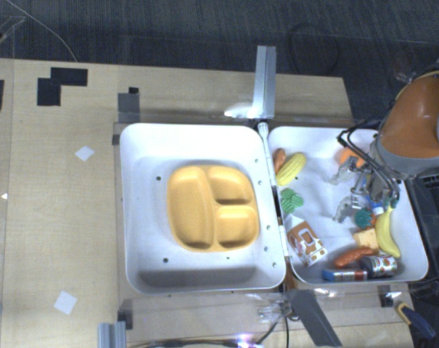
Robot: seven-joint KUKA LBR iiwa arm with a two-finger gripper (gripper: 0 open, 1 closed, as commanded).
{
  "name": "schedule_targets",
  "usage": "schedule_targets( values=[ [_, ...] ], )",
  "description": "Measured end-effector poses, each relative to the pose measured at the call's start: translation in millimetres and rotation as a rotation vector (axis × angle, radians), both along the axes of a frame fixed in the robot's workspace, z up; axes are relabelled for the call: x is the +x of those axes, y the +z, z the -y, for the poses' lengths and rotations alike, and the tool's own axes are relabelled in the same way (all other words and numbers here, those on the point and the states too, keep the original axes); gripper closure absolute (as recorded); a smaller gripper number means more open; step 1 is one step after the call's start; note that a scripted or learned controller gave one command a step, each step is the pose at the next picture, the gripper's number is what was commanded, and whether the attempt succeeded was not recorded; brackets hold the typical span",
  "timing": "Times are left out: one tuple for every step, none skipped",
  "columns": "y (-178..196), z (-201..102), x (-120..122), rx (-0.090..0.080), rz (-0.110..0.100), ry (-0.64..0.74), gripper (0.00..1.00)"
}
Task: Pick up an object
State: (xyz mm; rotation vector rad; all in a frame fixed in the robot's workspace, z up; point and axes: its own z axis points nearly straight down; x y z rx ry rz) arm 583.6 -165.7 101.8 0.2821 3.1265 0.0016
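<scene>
From above, my gripper (347, 193) hangs over the right bin (317, 154), bare floor toward its left wall, fingers spread and holding nothing, with the banana (387, 232) just beside it toward the crowded near-right corner.

1. The lighting is bright and even, apparently from overhead.
2. The left bin (132, 194) shows a soft grey shadow along its near inner wall.
3. A small glare spot sits on the metal post (265, 78) behind the bins.
4. The dark floor (204, 13) at the top reads dim.
5. Small toys in the right bin (313, 143) look slightly soft.
</scene>
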Motion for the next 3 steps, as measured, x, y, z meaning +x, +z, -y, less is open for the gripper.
schedule_targets(
  values=[
    [-12.2, 21.7, -56.2, 0.0, 0.012, -0.351, 0.0],
    [-12.3, 38.6, -91.1, 0.003, 0.013, -0.76, 0.0],
    [11.4, 26.9, -50.6, 0.003, 0.003, -1.196, 0.0]
  ],
)
